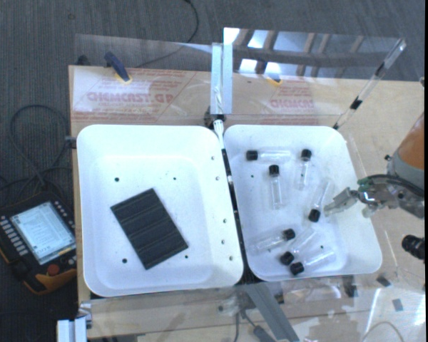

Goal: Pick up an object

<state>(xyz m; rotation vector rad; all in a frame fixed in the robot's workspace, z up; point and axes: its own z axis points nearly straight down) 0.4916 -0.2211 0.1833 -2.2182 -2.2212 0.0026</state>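
Several clear vials with black caps lie scattered in the right white bin (342, 144). One vial (261, 154) lies flat near the bin's back. Another vial (275, 185) sits mid-bin, and a third vial (319, 201) lies tilted toward the right side. More vials cluster at the bin's front, around one vial (308, 259). My gripper (340, 203) reaches in over the bin's right rim, just right of the tilted vial. No vial can be seen held in it.
The left white bin (100, 148) holds a black ribbed rectangular pad (148, 228). A raised rim (228, 191) divides the two bins. A handheld control pendant (32, 241) lies on the floor to the left. Clear panels stand behind the bins.
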